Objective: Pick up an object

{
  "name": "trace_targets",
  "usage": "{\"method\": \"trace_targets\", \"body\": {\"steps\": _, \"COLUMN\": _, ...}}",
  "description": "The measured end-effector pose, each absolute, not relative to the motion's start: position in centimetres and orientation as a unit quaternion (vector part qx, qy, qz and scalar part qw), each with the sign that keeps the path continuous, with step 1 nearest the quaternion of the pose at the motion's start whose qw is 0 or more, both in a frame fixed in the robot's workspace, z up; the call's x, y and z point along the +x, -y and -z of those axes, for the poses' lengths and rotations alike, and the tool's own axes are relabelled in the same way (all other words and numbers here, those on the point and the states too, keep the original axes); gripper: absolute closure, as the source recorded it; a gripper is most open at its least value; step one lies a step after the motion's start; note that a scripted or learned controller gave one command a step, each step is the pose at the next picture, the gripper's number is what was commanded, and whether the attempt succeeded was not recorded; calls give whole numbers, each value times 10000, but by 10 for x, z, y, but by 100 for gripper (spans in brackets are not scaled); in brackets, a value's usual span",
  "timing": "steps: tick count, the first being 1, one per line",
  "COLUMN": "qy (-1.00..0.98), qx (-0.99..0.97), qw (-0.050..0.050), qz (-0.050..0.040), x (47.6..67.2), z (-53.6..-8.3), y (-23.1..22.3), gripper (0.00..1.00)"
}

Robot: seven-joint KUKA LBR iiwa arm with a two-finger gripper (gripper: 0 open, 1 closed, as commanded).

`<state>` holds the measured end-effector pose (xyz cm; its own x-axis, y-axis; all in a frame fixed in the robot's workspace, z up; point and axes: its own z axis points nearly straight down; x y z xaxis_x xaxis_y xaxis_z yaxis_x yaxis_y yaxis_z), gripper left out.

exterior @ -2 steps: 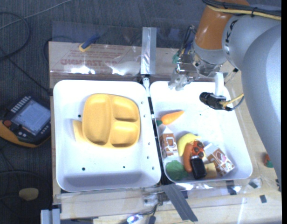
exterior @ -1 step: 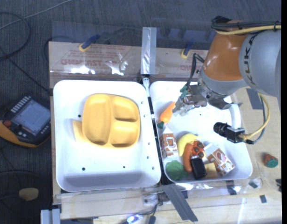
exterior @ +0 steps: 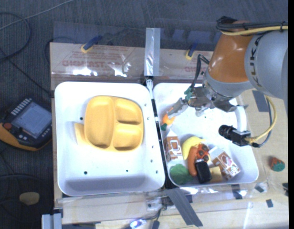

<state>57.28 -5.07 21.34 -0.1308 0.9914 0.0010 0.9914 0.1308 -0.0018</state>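
Note:
My gripper (exterior: 195,99) hangs over the upper part of the right bin (exterior: 235,178), under the arm's orange band. A slim orange piece (exterior: 171,113) slants from the gripper down to the bin's left wall; whether it is gripped is unclear. Lower in the bin lie a brown-and-white carton (exterior: 172,148), a yellow item (exterior: 192,144), a green round item (exterior: 179,173), an orange-red toy (exterior: 200,152), a black block (exterior: 203,171) and a second carton (exterior: 226,164).
The left bin (exterior: 70,175) holds a yellow divided plate (exterior: 113,122). A black fitting with a yellow cable (exterior: 233,133) juts from the arm over the right bin. A handheld controller (exterior: 25,123) lies on the floor at left.

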Motion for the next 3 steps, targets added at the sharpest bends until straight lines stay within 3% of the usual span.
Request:
{"method": "trace_targets", "body": {"steps": 1, "qy": 7920, "qx": -6102, "qw": -160, "qz": 107, "x": 544, "z": -117, "y": 94, "gripper": 0}}
{"method": "trace_targets", "body": {"steps": 2, "qy": 7641, "qx": -6448, "qw": -154, "qz": 116, "x": 626, "z": -110, "y": 101, "gripper": 0}}
{"method": "trace_targets", "body": {"steps": 3, "qy": 7230, "qx": -6904, "qw": -157, "qz": 175, "x": 621, "z": -110, "y": 104, "gripper": 0}}
